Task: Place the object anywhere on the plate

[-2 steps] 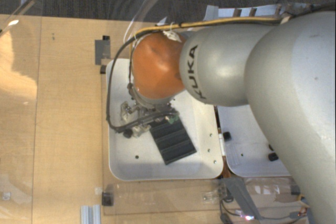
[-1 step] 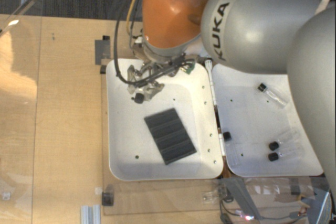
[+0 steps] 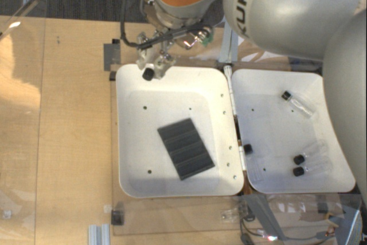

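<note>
A dark grey ribbed plate [image 3: 185,148] lies flat and turned at an angle in the left bin [image 3: 133,178], toward its front middle. A small clear vial with a black cap [image 3: 295,101] lies in the right bin [image 3: 338,178] near its back. My gripper [image 3: 155,66] hangs over the back left edge of the left bin, well behind the plate and apart from it. A small black round tip [image 3: 148,74] shows at its lower end; whether that belongs to the gripper or to something it carries I cannot tell.
More clear pieces with black caps [image 3: 307,162] lie at the front right of the right bin. A small black piece [image 3: 247,148] sits by that bin's left wall. The big grey arm [image 3: 298,3] covers the upper right of the view.
</note>
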